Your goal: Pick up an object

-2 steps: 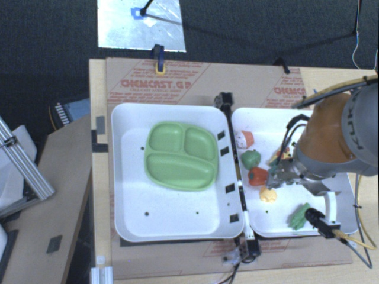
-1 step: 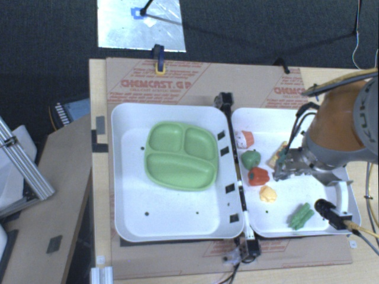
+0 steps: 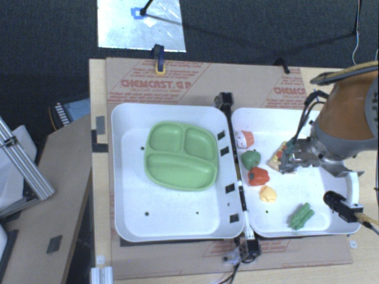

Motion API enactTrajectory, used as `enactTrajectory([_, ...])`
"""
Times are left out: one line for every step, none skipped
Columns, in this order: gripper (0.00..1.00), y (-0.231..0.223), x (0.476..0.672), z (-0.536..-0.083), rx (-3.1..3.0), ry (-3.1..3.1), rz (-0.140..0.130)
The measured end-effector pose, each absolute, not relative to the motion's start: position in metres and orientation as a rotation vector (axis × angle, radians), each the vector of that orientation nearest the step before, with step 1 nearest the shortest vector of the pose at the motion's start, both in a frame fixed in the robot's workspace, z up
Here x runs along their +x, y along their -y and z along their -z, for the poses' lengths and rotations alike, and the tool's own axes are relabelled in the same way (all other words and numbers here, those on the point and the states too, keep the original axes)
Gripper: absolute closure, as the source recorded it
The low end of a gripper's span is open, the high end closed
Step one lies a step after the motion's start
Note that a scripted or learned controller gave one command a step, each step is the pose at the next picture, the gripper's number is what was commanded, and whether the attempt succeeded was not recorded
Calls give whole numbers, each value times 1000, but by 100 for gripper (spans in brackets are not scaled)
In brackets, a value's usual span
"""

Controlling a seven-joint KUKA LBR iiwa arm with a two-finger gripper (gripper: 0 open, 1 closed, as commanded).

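Gripper [image 3: 288, 158] above small multicoloured toy [image 3: 276, 157]

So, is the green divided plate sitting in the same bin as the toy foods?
No, the green divided plate lies in the left bin, the toy foods in the right bin.

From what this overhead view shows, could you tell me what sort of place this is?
Most likely a robotics lab bench set up for grasping trials. A grey and orange arm reaches over two shallow white bins, one holding a green divided plate, the other small toy foods such as a red pepper.
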State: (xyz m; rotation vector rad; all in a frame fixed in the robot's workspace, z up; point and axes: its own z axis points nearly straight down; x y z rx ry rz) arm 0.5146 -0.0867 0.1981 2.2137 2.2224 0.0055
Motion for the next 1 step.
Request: enactTrajectory([100,88,516,-241,2214,-2222,-6])
